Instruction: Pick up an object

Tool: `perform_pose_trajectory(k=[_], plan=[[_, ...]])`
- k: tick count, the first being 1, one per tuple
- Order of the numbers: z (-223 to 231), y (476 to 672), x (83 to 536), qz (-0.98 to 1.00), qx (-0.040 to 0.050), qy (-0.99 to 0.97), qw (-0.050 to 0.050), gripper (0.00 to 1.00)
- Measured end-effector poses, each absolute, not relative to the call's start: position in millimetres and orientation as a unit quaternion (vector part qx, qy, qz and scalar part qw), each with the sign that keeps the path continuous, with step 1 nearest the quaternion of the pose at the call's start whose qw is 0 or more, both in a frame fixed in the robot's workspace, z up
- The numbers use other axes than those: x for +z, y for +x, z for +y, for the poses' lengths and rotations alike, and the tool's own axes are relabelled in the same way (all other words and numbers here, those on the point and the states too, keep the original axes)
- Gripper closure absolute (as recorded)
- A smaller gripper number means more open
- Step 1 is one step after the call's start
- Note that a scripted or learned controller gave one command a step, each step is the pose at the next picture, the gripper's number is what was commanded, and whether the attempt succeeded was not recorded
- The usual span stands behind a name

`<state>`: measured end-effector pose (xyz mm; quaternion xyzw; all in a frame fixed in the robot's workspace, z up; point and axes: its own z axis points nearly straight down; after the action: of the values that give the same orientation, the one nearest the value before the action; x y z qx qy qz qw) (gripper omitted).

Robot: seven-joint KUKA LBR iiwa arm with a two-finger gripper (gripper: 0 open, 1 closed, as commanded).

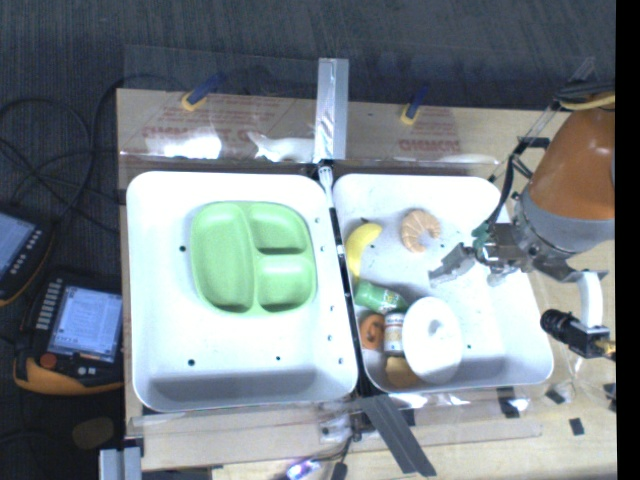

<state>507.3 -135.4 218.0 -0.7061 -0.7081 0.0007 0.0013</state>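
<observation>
A doughnut (421,229) lies in the right bin (520,368), just left of and above the robot's hand (452,264); whether the hand is apart or together cannot be told. A white cup (433,336) sits just below it.

A green divided tray (252,255) is lying in the middle of the left white bin (160,368), which is sitting on the counter (480,128) beside the right white bin (520,363). A metal strip (331,108) is standing at the counter's far edge, above the seam between the bins. Two clips (203,92), blue and yellow, are gripping that far edge. Off the counter's left edge, what may be a handheld control pendant (72,328) is lying on the dark floor (60,48) among black cables (50,163).
</observation>
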Motion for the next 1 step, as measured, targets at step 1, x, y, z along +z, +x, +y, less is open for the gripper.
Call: perform_pose_trajectory(k=[1], plan=[[-114.3,561.9,148.4,-0.805,-0.0001,-0.593,0.001,0.00]])
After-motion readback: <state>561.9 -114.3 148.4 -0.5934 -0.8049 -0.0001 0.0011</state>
